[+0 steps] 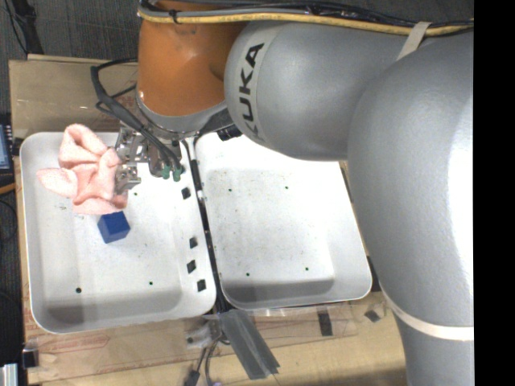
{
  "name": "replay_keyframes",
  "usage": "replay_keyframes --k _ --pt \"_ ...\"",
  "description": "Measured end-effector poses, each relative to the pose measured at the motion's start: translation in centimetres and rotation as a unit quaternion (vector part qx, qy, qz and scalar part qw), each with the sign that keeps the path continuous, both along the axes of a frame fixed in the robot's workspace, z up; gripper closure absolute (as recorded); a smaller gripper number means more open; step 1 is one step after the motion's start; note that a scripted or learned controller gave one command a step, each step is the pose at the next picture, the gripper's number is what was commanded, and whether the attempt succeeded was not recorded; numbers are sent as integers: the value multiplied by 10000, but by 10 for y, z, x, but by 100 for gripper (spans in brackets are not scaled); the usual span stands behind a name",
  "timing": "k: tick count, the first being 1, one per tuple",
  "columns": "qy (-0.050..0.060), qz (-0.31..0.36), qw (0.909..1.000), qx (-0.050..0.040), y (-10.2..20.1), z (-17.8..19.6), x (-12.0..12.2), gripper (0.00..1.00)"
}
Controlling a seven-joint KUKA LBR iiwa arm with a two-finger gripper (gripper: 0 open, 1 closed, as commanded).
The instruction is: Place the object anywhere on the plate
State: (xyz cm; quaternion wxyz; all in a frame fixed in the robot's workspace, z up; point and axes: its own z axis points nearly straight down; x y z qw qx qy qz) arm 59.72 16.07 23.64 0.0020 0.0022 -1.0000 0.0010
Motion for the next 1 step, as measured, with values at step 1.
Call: replay_keyframes --k 1 --pt "-5 -1 10000 0 0 0 0 0"
